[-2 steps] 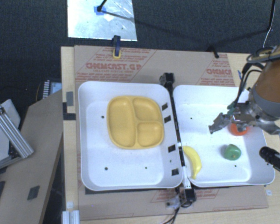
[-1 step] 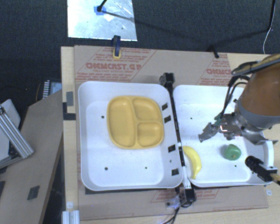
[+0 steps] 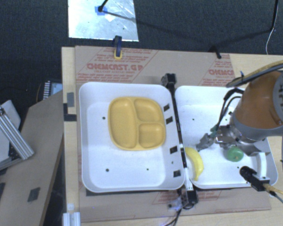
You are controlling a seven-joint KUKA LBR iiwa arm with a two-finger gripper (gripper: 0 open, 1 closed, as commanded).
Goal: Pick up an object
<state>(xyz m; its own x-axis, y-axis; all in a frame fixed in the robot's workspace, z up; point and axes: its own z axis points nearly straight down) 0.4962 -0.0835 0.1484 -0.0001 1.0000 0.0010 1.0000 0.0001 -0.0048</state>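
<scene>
With the gripper (image 3: 208,140) low in the right bin (image 3: 198,102), just above the banana (image 3: 195,162) and beside a green object (image 3: 235,154), its grip apparently unreadable, a descent risks nudging the banana against the bin wall.

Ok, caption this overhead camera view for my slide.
Grey arm's gripper hovers in the right white bin near a yellow banana and a green round object.
</scene>
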